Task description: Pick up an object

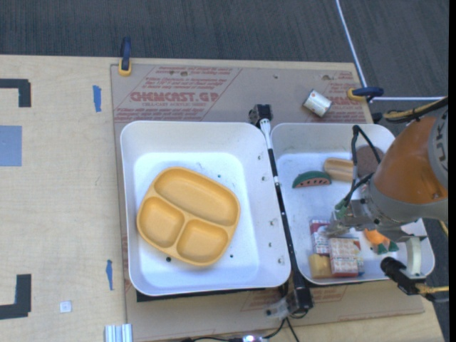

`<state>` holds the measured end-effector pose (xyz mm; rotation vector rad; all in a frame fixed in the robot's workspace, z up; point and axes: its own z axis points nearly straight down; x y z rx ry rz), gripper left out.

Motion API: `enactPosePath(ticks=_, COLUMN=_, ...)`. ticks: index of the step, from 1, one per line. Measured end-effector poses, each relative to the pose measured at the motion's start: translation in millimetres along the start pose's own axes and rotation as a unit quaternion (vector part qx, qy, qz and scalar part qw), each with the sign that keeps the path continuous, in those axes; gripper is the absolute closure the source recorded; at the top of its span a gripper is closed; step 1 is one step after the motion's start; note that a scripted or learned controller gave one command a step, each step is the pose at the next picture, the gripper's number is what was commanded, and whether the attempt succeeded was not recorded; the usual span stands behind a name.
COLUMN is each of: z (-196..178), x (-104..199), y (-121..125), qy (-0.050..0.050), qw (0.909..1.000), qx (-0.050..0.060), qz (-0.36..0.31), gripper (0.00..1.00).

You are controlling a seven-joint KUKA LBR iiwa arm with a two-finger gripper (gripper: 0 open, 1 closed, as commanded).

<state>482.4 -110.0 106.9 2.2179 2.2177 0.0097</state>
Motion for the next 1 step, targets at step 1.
enactPosePath(ticks=1, z=-6.9, x=-13.9, y=-2.0, qy=-0.001, qw=1.0000, qx=0.002, qz=0.000, gripper=1.00)
